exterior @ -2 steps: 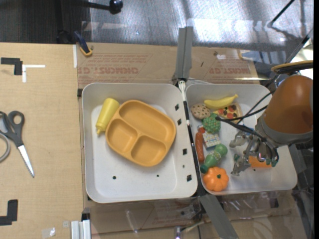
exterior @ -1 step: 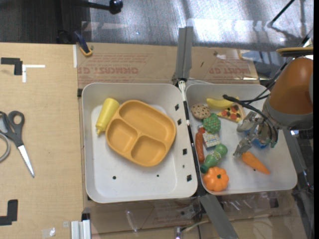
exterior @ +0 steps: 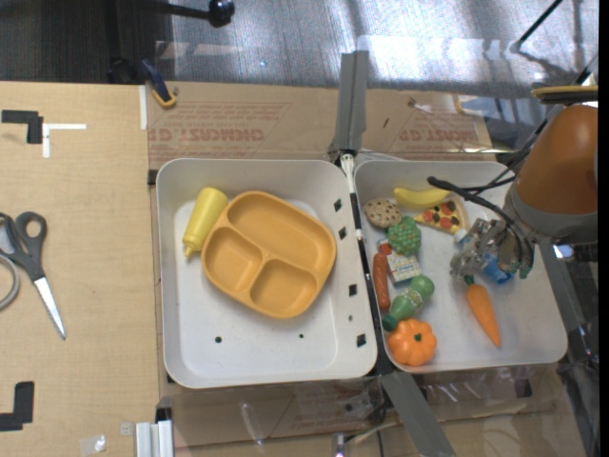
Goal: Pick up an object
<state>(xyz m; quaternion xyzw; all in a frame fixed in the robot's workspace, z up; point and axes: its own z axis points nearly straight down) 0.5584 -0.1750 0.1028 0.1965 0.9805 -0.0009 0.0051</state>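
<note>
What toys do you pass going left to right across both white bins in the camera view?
Yellow bottle → orange plate → red sausage → pumpkin → carrot.

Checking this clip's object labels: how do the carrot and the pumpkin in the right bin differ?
The carrot is long and tapered; the pumpkin is round and ribbed. The carrot lies flat along the bin floor, its point toward the near edge, while the pumpkin sits upright with its green stem up. The carrot lies just below the gripper; the pumpkin sits near the bin's near-left corner, beside other toy food. Both are orange toy vegetables in the right bin.
</note>
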